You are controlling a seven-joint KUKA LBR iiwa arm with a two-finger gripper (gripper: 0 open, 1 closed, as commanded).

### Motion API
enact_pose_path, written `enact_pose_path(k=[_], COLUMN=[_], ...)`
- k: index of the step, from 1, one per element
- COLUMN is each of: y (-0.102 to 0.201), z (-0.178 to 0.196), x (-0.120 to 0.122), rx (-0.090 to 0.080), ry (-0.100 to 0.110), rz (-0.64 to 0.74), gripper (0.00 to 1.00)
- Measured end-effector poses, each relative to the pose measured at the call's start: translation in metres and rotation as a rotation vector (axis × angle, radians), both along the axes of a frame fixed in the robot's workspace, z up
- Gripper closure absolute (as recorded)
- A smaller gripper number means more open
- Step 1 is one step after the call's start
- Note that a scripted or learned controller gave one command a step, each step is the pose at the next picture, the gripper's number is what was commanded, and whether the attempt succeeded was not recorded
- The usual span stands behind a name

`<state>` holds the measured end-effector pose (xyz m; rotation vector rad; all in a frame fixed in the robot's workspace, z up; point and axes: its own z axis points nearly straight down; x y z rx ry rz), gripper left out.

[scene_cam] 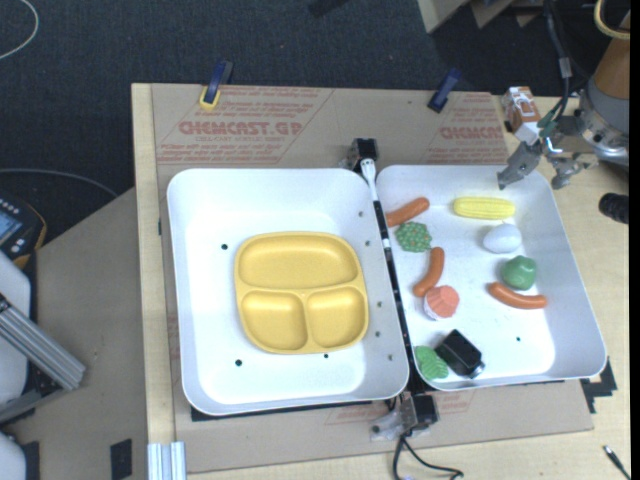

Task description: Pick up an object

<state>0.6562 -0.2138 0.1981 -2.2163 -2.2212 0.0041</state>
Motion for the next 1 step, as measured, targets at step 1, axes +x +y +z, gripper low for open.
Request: enact_pose_path(k=[1], y=[0.0038], z=[-0.0612], x=[0.0056], rx=[0.0], ry=[0.001], rz=[0.0], gripper=[0.0])
